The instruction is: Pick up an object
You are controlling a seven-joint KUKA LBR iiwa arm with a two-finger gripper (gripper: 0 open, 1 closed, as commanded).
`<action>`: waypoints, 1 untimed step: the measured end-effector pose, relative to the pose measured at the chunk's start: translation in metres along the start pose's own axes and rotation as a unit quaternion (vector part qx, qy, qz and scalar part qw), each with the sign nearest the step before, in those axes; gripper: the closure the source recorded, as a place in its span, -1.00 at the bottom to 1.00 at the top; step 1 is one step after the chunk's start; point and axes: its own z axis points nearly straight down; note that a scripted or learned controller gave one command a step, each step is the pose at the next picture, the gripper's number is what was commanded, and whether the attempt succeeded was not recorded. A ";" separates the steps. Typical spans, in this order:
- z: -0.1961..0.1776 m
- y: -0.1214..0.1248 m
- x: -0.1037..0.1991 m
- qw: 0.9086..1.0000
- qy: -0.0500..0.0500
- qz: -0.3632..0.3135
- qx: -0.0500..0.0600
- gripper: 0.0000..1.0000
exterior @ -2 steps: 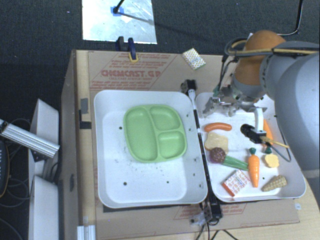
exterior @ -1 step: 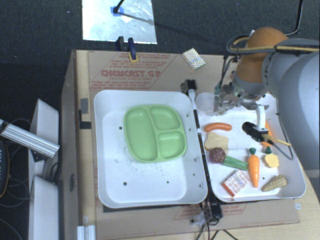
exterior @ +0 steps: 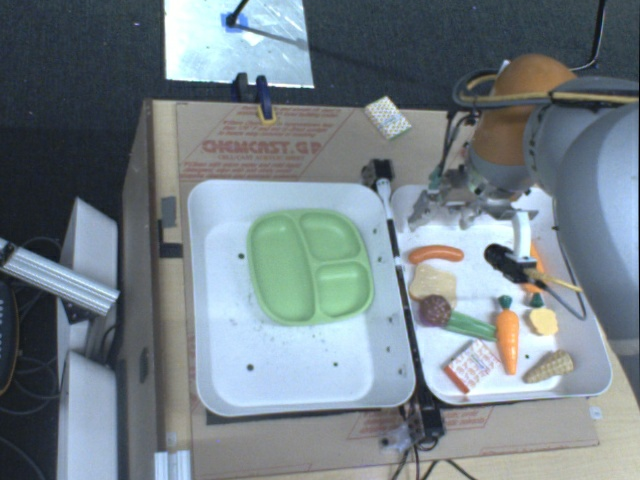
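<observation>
At the far end of the right bin [exterior: 585, 343]: my gripper [exterior: 462, 208], hanging low over the white floor near the back wall. The arm [exterior: 590, 168] comes in from the right, with its orange band [exterior: 525, 93] above the wrist. From this slant I cannot tell how far the gripper is open, nor whether it has hold of anything.

Pick candidates, all in the right bin, nearer the camera than the gripper:
- sausage [exterior: 437, 254], lying crosswise, closest to the gripper and apart from it
- bread [exterior: 433, 282], just beside the sausage on the near side
- purple ball [exterior: 435, 311], touching the bread's near edge
- green piece [exterior: 470, 323], lying flat, one end against the purple ball
- carrot [exterior: 508, 340], leafy end away from the camera, just right of the green piece
- yellow piece [exterior: 543, 321], right of the carrot
- packet [exterior: 472, 364], red and white, near the front wall
- cone [exterior: 548, 366], on its side in the front right corner

Left bin [exterior: 230, 358]: a green divided plate [exterior: 310, 266], flat, about centre.

Bench [exterior: 260, 148] behind the bins: a small checked block [exterior: 387, 116].
</observation>
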 end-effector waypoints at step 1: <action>0.011 -0.001 0.002 1.000 0.000 0.001 0.001 -1.00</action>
